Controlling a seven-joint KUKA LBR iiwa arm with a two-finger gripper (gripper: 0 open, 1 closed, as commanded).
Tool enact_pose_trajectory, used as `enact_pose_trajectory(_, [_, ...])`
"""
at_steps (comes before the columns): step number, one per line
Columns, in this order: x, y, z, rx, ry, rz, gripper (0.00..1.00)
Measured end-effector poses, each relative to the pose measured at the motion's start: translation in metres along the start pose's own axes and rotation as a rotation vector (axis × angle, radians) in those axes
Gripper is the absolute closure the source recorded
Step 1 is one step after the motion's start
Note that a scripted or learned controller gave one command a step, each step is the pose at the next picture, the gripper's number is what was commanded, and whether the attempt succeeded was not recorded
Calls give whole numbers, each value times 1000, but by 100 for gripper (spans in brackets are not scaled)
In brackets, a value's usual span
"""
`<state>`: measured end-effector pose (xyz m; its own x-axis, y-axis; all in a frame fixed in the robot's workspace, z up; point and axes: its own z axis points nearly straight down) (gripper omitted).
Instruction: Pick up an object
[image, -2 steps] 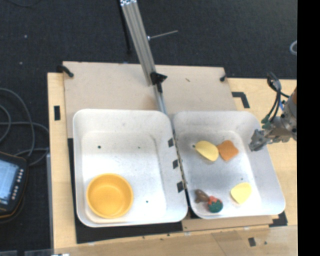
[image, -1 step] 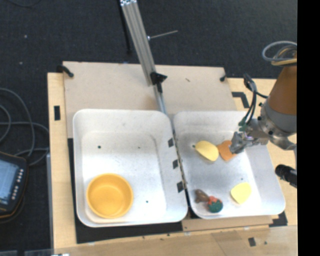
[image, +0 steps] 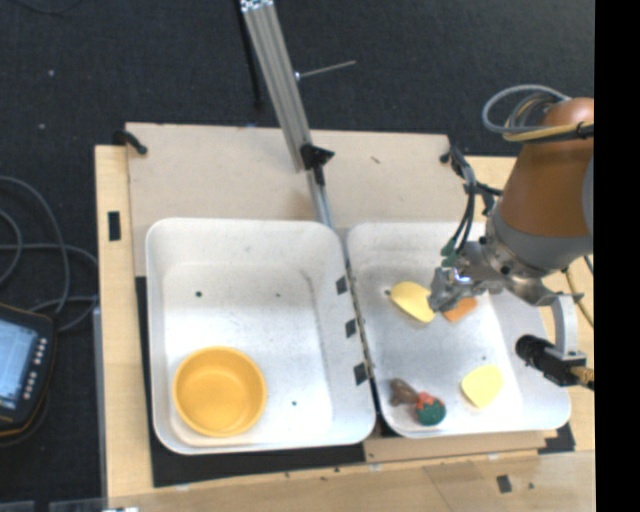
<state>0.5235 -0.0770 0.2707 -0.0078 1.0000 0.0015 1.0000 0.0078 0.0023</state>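
Two bins (image: 250, 235) (image: 520, 415) — one bowl (image: 220, 390)

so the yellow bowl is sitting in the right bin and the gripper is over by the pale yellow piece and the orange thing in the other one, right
Not quite: the yellow bowl sits in the left bin, near its front left corner, as the camera view shows. The gripper is in the right bin, by the pale yellow piece and the orange thing, as you said.

You see matt white plastic bins (image: 250, 240) speckled with dark flecks, a smooth glossy yellow plastic bowl (image: 220, 390), a pale raw wooden desk (image: 200, 170), a ribbed bare metal rail (image: 280, 80), dark rough carpet floor (image: 100, 70)
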Motion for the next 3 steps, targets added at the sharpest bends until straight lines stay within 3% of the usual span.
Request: enact_pose_trajectory(3, [148,-8,1,4,0,0,100])
